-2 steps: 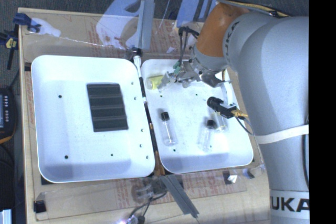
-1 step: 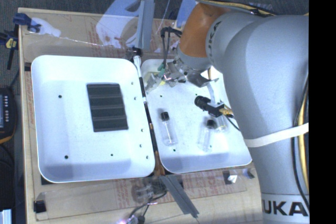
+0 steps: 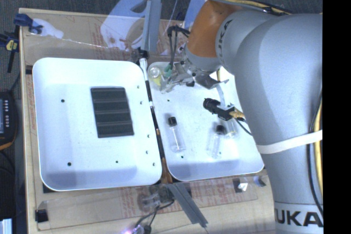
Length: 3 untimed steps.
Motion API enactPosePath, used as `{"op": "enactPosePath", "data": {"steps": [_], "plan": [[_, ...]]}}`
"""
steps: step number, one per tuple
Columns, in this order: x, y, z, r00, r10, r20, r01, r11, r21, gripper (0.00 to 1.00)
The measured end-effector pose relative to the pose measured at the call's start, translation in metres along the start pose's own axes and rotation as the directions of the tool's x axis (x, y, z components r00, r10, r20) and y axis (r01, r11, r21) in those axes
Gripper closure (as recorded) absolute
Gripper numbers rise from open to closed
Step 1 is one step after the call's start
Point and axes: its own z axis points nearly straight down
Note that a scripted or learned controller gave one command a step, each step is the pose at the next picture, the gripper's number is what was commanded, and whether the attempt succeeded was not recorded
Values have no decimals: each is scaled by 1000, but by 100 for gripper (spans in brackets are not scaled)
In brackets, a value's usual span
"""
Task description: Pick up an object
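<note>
The hand (image 3: 174, 78) sits low at the far left corner of the right bin (image 3: 197, 164), close to its wall; how far open it is cannot be told. Just beside it lies a clear yellow-tinged object (image 3: 156, 74), perhaps a small jar. A black-capped vial (image 3: 175, 134) and a second vial (image 3: 215, 141) lie apart on the smooth open floor. The left bin (image 3: 60, 145) holds a dark ribbed panel (image 3: 112, 112).

Left bin (image 3: 44, 118), right bin (image 3: 197, 161): white. Slab (image 3: 112, 112) left of centre: dark grey, ridged. Vials (image 3: 175, 137): clear, black caps. Arm (image 3: 274, 79): grey, orange band (image 3: 204, 30).
</note>
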Motion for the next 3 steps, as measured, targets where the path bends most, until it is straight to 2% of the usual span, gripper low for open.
{"op": "enactPosePath", "data": {"steps": [1,2,3], "plan": [[-3,-1,0,1000,2,5,-2,1000,0,0],[-73,-17,13,1000,-24,-7,24,1000,-7,0],[-10,-1,11,999,-41,-2,41,999,-5,0]]}}
